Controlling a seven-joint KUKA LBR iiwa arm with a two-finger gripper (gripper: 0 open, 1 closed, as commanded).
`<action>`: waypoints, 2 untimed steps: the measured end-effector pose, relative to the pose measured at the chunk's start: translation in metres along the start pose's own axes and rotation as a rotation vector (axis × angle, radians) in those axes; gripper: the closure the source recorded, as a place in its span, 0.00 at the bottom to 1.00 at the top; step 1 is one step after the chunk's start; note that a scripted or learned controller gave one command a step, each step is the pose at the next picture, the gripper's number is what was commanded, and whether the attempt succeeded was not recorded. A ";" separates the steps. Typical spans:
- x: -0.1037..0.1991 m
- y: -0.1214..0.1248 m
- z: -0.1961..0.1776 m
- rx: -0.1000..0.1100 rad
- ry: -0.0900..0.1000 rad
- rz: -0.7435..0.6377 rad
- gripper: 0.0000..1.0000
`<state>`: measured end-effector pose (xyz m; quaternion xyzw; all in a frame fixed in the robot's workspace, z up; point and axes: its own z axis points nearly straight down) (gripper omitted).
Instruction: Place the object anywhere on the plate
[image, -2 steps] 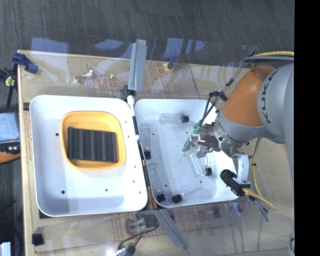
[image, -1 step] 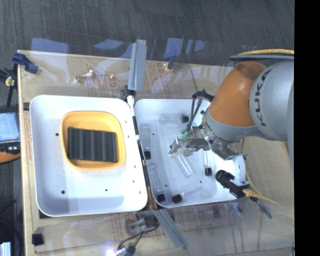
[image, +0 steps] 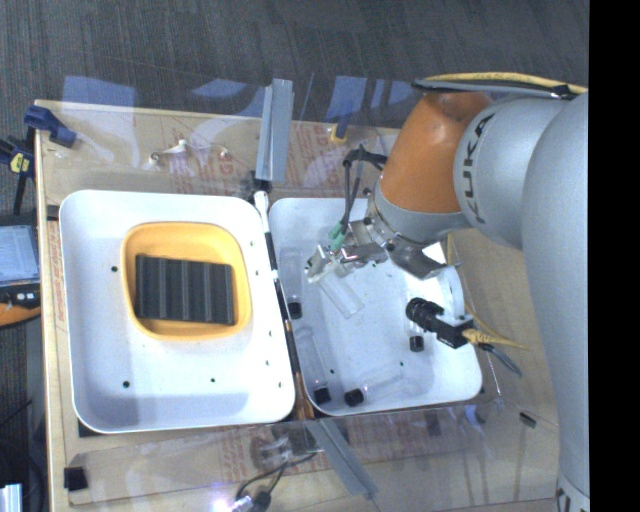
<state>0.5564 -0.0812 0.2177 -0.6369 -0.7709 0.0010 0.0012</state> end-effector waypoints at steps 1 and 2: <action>0.095 0.056 -0.030 0.000 0.000 -0.108 1.00; 0.095 0.056 -0.030 0.000 0.000 -0.108 0.00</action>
